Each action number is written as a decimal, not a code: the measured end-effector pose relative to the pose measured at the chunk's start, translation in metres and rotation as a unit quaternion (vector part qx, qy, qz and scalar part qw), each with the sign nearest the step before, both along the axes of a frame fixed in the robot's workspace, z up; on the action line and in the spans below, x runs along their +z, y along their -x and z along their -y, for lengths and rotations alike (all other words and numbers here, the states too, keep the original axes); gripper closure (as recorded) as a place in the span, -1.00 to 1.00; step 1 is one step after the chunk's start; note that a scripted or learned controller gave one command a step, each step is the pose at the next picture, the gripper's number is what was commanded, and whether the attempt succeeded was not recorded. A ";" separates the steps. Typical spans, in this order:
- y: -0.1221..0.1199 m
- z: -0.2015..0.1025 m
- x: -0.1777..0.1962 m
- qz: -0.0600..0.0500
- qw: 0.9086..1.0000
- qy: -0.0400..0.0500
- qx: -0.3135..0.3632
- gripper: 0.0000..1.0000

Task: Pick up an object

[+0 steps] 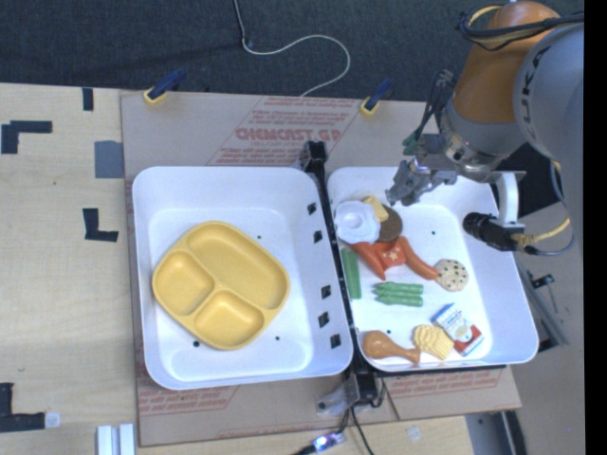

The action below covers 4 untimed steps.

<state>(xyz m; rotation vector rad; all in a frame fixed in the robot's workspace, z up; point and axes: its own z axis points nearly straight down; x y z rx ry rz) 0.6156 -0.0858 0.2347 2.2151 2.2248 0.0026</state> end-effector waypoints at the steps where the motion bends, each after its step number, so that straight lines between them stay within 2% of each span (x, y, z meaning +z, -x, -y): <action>1: -0.033 -0.010 -0.021 -0.002 1.000 0.001 -0.001 1.00; 3: -0.027 -0.007 -0.021 -0.002 1.000 0.001 -0.002 1.00; 4: -0.026 -0.009 0.000 -0.001 1.000 0.000 -0.002 1.00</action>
